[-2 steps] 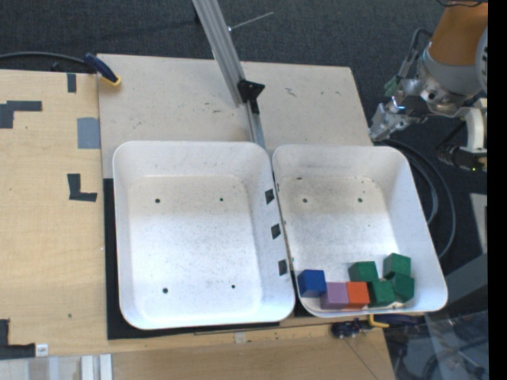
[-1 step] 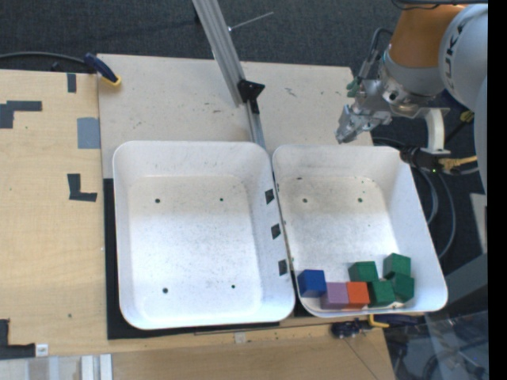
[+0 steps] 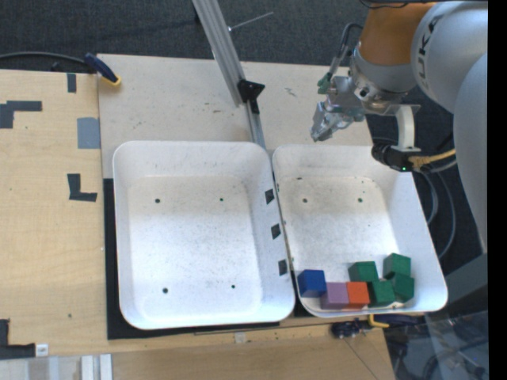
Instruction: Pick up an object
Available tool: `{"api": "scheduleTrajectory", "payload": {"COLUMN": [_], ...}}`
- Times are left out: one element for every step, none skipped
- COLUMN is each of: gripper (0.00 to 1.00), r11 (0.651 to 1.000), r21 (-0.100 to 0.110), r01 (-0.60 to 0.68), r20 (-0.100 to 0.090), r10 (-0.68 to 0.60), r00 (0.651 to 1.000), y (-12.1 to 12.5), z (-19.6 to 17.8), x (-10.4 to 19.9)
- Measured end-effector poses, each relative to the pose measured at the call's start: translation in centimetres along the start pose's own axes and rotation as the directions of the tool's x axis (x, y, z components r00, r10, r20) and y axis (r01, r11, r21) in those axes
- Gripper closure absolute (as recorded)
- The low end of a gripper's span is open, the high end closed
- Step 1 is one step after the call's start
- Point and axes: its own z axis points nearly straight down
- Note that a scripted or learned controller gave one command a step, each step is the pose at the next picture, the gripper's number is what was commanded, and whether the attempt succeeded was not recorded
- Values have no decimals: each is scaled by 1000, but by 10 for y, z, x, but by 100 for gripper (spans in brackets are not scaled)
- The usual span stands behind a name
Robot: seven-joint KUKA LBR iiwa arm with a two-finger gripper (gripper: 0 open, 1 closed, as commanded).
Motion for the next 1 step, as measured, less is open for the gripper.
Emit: {"api": "scheduleTrajectory", "payload": {"gripper": [100], "r11": [1000], "r21": [1], "r01": [0], "r20": [0], "r10": [0], "r00": [1000], "y": [-7], "z": [0], "x": [54]}}
